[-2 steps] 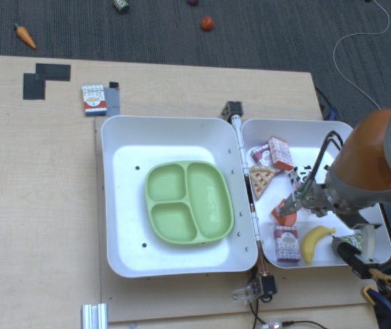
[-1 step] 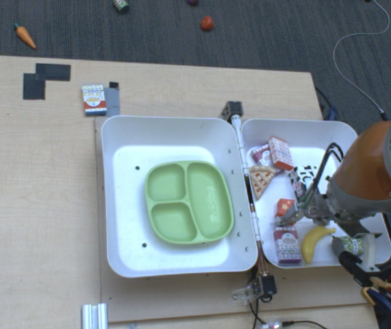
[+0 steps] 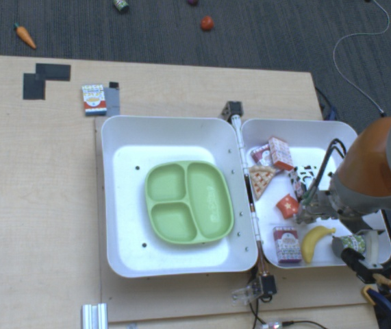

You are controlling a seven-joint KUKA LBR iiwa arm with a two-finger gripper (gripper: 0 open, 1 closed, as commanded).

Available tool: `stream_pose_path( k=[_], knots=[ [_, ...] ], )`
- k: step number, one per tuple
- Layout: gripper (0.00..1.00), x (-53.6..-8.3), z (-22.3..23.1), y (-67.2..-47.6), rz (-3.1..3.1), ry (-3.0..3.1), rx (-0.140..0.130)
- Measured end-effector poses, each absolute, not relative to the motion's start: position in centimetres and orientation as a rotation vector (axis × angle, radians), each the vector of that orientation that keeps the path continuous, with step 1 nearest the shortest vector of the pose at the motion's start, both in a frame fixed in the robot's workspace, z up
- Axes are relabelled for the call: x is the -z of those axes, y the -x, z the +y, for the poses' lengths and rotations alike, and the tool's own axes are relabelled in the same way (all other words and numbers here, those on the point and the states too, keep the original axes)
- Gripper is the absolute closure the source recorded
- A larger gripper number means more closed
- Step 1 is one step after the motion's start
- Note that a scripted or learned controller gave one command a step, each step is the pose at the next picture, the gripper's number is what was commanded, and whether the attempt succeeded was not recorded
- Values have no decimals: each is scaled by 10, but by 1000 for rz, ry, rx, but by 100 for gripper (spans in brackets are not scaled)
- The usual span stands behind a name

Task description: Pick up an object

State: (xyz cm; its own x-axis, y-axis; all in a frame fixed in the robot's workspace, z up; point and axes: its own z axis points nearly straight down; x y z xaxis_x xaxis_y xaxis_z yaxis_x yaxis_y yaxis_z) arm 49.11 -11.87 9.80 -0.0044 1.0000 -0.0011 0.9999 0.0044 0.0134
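No legible text anywhere. Small carton (image 3: 94, 100) on bench beyond left bin: red and white printed face, lettering too small to make out. Carton (image 3: 287, 244) in right bin beside banana (image 3: 314, 241): printed label, blurred, unreadable. Red and white pack (image 3: 279, 153) at far end of right bin: markings present, not decipherable. No numbers or signs discernible.

A green divided plate (image 3: 189, 202) is seen in the left bin (image 3: 116, 204). A small carton (image 3: 94, 99) lies on the bench (image 3: 38, 197); a toy carrot (image 3: 24, 35) and red ball (image 3: 207, 23) are on the carpet (image 3: 270, 26).
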Motion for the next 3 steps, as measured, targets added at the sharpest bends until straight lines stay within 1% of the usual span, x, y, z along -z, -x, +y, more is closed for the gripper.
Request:
stream_pose_path(
  k=[1,2,3],
  knots=[
    [0,-98,-119,-491,2219,-2210,-13],
    [100,-108,-118,-493,2220,-2205,-18],
    [0,-108,-118,-493,2219,-2206,-18]
  ],
)
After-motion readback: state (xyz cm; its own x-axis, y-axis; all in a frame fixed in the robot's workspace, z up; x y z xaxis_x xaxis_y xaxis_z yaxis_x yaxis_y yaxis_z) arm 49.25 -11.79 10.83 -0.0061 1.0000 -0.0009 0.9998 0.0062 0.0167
